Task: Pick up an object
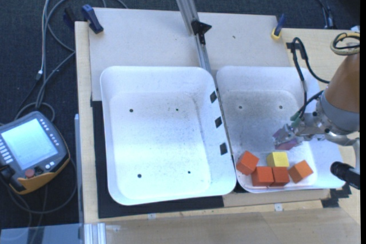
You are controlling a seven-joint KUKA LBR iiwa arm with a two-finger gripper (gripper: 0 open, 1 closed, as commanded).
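The arm enters from the right, and its gripper (287, 135) hangs low inside the right bin (260, 88), over the right part of that bin's floor. The gripper reads as a blur of grey and purplish shapes, so it is not possible to tell how it stands or whether it has hold of anything.

The blocks lie clustered at the near edge of the right bin, just near of the gripper. An orange block (247, 162) sits at the left of the cluster. A yellow block (279, 159) lies to its right, closest to the gripper. Two red-orange blocks (271, 176) sit side by side, touching, at the near rim. Another orange block (301, 170) lies tilted at the right end.

The left bin (154, 134) stands beside the right one, their inner rims meeting. Both rest on the desk (143, 37). A handheld control pendant (28, 148) lies on the floor at the far left.
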